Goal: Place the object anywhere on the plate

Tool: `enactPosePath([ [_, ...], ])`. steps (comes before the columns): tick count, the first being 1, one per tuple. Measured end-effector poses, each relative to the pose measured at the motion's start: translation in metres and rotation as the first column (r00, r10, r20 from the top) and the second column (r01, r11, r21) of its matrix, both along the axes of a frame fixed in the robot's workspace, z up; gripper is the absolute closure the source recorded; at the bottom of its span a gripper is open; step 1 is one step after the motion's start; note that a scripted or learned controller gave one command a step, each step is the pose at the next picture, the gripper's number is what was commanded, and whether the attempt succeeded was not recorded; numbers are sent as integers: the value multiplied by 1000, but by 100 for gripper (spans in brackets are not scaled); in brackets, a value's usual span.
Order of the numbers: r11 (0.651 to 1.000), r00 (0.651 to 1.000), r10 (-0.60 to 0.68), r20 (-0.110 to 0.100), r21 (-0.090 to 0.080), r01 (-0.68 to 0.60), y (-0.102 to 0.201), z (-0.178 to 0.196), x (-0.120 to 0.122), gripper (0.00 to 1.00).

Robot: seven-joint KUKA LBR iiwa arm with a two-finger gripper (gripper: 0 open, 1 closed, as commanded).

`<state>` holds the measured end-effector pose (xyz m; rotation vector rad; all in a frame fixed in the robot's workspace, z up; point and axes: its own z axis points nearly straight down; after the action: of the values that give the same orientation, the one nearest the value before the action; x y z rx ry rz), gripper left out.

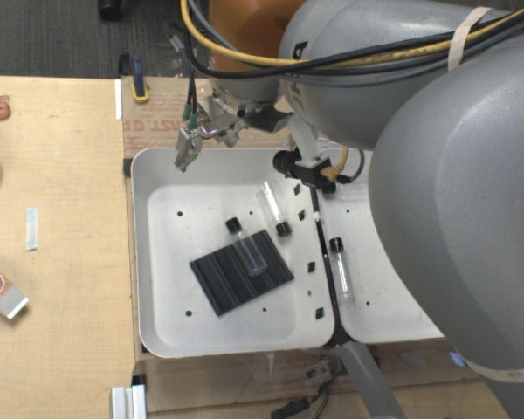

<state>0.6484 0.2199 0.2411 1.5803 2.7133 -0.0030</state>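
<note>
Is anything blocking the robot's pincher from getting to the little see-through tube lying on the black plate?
Nothing visible is. The gripper hangs over the bin's far-left corner, and the clear tube lies uncovered on the black plate, with bare white floor between them.

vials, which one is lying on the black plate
The vial with its black cap toward the bin's far wall; it lies across the black plate. The other two rest on white bin floor, off it.

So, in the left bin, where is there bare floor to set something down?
In the left bin, bare floor runs along the left wall beside the black plate, and along the near edge below it. The far left corner is taken up by the gripper. The middle is crowded: one clear vial lies on the plate, another near the divider.
</note>
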Motion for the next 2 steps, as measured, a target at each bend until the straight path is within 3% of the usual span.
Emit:
enactPosePath([
  [1, 996, 996, -88, -1, -1, 88, -7, -102, 11, 0],
  [2, 873, 873, -487, -1, -2, 487, -2, -150, 10, 0],
])
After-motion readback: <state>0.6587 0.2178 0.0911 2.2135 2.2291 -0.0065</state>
